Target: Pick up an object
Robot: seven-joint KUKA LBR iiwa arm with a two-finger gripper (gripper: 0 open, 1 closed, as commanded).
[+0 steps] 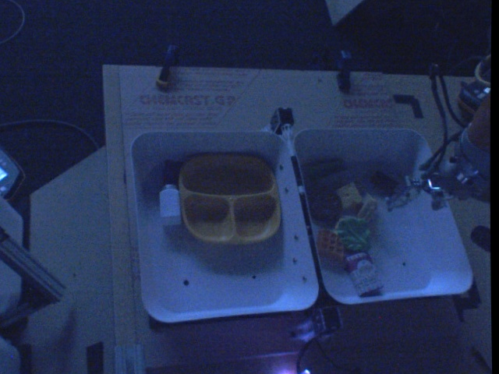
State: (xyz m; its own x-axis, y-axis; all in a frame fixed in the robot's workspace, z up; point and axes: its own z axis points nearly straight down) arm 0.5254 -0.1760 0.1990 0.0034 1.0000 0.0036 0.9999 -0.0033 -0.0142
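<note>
Pincer (415, 187) hung over the right bin (437, 248), too dark to tell its state, with the toys (355, 236) heaped against the divider, so it could've easily nabbed nothing or clipped two.

We make out faint reddish lettering on the bench (234, 92) above each bin, too dim and blurred to read; no other text is legible to us

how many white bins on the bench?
2. The left bin holds a yellow divided plate and a small white bottle. The right bin holds a pile of small items; the gripper is over it.
</note>
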